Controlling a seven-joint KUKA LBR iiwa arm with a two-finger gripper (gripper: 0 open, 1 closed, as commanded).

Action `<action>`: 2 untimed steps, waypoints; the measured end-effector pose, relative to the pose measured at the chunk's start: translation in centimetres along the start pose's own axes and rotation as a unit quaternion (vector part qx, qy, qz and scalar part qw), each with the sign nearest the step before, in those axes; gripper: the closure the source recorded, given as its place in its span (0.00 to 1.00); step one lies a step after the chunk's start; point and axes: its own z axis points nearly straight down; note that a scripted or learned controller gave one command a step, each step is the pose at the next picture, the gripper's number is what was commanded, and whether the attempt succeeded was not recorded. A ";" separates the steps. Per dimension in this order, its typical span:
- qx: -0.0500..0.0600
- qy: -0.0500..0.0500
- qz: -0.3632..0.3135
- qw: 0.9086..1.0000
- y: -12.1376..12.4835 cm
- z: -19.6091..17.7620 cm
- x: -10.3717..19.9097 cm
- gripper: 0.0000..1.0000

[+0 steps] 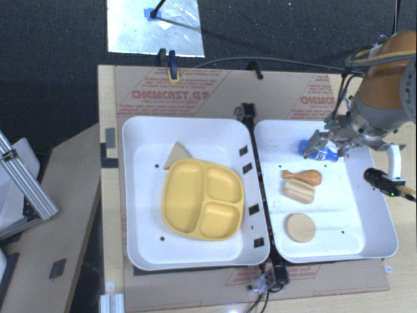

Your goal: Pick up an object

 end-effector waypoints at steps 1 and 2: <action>-0.006 -0.001 -0.001 1.000 0.3 -0.8 0.0 0.00; -0.004 0.000 0.000 1.000 0.4 5.5 0.1 0.00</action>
